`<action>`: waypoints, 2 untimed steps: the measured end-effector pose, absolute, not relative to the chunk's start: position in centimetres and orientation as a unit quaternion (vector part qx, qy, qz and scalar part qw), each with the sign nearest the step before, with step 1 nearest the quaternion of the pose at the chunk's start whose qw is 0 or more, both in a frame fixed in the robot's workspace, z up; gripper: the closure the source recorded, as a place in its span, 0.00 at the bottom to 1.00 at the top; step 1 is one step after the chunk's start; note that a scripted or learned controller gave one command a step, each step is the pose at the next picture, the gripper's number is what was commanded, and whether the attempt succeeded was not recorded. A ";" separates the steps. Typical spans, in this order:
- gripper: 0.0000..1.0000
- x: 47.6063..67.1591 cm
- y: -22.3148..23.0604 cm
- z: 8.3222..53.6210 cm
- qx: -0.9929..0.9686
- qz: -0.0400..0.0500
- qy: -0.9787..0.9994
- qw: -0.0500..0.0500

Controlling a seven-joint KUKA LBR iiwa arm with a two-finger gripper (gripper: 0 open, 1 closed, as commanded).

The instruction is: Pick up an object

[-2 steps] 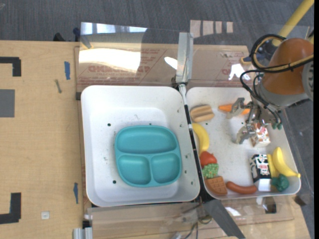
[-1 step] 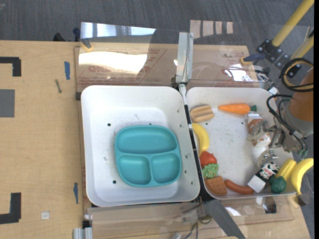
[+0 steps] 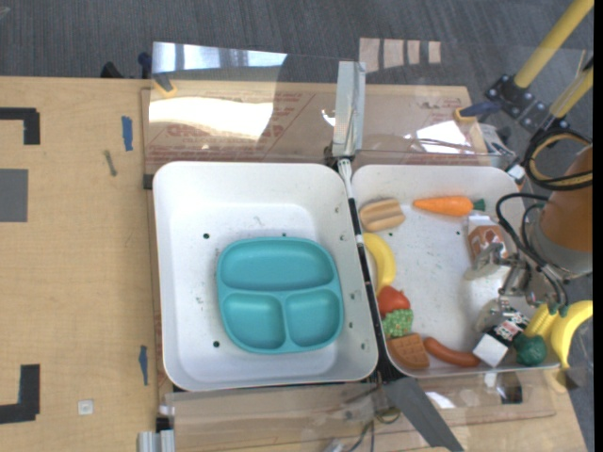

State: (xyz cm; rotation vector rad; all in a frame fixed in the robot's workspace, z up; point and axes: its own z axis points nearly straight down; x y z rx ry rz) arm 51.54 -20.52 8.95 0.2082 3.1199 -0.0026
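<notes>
Arm entering from 3 o'clock, gripper (image 3: pixel 510 301) low by the right bin's (image 3: pixel 429 252) 3 o'clock wall beside toy foods (image 3: pixel 443 205), jaw state indiscernible; open floor lies centrally.

arm (image 3: pixel 565 219) low at right, jaws pointing downward

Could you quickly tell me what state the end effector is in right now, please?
End effector: low over the right bin near its right wall; open or closed cannot be told.
</notes>
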 end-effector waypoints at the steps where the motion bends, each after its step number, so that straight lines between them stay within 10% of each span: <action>1: 0.00 48.4 -18.7 9.0 0.086 -0.001 0.996 0.008; 2: 0.00 48.4 -18.6 9.0 0.068 -0.003 0.998 0.008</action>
